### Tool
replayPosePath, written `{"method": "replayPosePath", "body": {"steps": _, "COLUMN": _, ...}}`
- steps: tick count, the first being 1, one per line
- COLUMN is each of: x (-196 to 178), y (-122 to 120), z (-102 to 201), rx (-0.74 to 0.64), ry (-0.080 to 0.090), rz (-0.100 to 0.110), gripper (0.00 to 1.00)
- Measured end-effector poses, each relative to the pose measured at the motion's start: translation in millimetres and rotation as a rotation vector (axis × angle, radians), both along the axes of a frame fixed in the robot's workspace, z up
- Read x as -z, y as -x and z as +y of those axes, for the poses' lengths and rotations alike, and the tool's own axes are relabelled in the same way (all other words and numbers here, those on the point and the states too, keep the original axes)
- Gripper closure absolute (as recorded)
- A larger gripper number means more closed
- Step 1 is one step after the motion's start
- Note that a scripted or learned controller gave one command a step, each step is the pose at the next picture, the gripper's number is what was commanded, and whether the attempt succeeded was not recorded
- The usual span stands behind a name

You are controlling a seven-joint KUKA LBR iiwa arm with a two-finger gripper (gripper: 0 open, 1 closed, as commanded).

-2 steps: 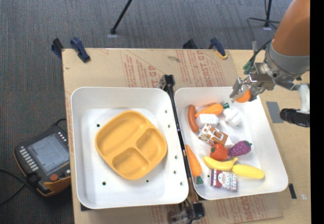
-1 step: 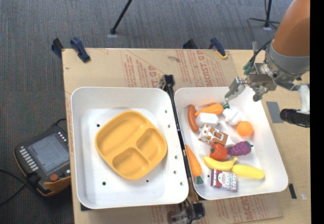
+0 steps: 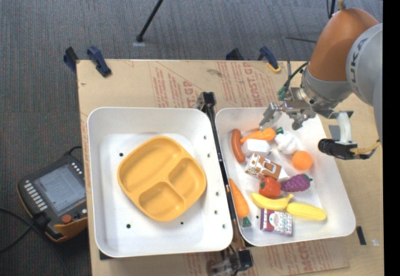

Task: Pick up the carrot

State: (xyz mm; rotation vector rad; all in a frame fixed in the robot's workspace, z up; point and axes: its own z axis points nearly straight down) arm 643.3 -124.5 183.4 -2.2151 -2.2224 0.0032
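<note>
I see the tool (image 3: 285,117) with fingers spread, gripping nothing, above the right bin's (image 3: 344,206) far side. The carrot (image 3: 238,198) lies against that bin's near-left wall, well apart. That wall may block one finger, and the banana (image 3: 270,201) lying near could get caught instead.

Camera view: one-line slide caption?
Pincer hovers over the right white bin's toy food; orange carrot lies at its left wall.

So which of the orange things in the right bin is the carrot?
The carrot is the long tapered one with a green tip against the bin's left wall, not the round orange or the hot dog.
</note>
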Motion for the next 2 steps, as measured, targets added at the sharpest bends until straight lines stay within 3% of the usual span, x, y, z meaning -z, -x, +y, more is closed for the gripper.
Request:
{"method": "replayPosePath", "body": {"steps": 1, "x": 76, "y": -1, "z": -44, "rx": 0.001, "ry": 0.001, "rz": -0.005, "gripper": 0.00}}
{"method": "replayPosePath", "body": {"steps": 2, "x": 97, "y": 81, "z": -85, "rx": 0.001, "ry": -0.008, "rz": 0.003, "gripper": 0.00}}
